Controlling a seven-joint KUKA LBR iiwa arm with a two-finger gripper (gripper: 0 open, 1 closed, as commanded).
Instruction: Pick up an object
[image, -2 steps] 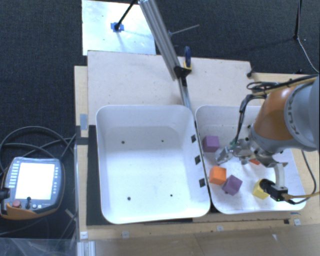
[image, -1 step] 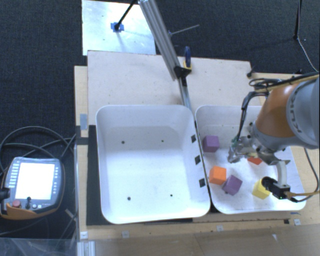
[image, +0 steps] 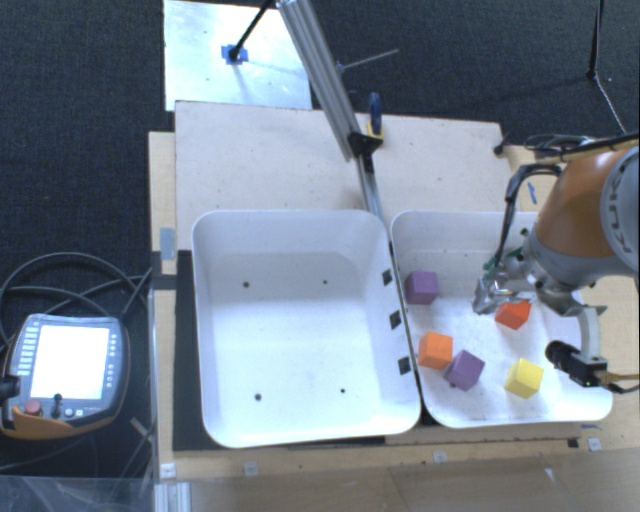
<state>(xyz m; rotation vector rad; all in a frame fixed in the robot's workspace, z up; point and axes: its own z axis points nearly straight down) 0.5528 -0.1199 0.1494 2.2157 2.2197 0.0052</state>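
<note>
The bench (image: 300, 150) was the largest thing, a pale board lying on dark carpet, with a metal pole (image: 325, 75) slanting across its far side. On it sat two shallow white bins side by side. The left bin (image: 300, 230) held no blocks. The right bin (image: 450, 230) held five small blocks. The arm (image: 600, 215) reached in from the right, grey with an orange band above the wrist, and hung over the right bin's far right part. On the floor to the left of the bench lay a control pad (image: 65, 375) with a bright screen and a coiled cable.

The gripper (image: 492, 298) pointed down into the right bin, just beside the red block (image: 513, 314) and seemingly touching its left edge. Whether its fingers were spread or closed could not be told from this angle, and no block was seen between them.

A purple block (image: 421, 286) lay near the bin's left wall. An orange block (image: 435, 350) sat nearer the front, just beside a second purple block (image: 464, 369). A yellow block (image: 524, 378) lay near the front right corner, well apart from the orange one.
</note>
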